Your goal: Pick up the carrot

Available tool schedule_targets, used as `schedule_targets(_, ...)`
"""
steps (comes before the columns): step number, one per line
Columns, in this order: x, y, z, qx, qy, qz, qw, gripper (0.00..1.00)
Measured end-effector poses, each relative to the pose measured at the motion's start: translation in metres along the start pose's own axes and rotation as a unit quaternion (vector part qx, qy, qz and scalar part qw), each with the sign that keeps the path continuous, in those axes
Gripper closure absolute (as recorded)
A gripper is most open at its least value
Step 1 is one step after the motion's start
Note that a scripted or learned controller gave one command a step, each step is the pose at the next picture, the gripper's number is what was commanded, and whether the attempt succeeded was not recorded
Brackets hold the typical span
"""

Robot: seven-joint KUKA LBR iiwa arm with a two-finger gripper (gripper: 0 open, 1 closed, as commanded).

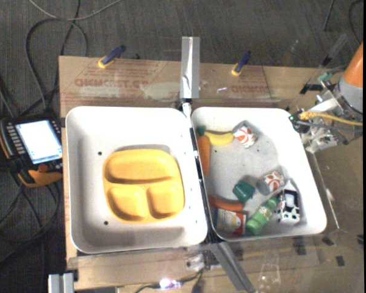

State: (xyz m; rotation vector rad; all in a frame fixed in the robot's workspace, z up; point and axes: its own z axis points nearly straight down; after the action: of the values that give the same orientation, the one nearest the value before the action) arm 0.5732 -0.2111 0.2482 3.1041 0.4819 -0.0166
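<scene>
**Carrot lies against the dividing wall, well clear of the arm**

The gripper (314, 122) sits at the right bin's outer upper corner, over the rim (305, 142), tangled in cables and fittings; whether it is apart or together I cannot tell. It carries nothing that can be seen.

From there the carrot (204, 154) lies far across the bin, away from the arm, flat on the floor with its long side pressed along the wall shared with the left bin (79, 182). Its green top points to the far rim; a banana (219, 139) touches it near that end.

Judged as a toy carrot, it should be light, stiff and smooth, so likely to slip or roll under a glancing pinch. The mid-body looks the best hold, squeezed across its narrow width.

The wall is the difficulty: little room for a finger on that side. Nearer the arm, the floor beside the carrot is bare. A red-and-white can (245, 134) lies between hand and carrot; a teal block (244, 191) and second can (272, 180) sit toward the near rim.
</scene>
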Motion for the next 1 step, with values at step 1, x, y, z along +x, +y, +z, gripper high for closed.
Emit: schedule_targets(1, -0.0349, -0.0335, 0.0492, 0.002, 0.0, -0.025, 0.9997, 1.0)
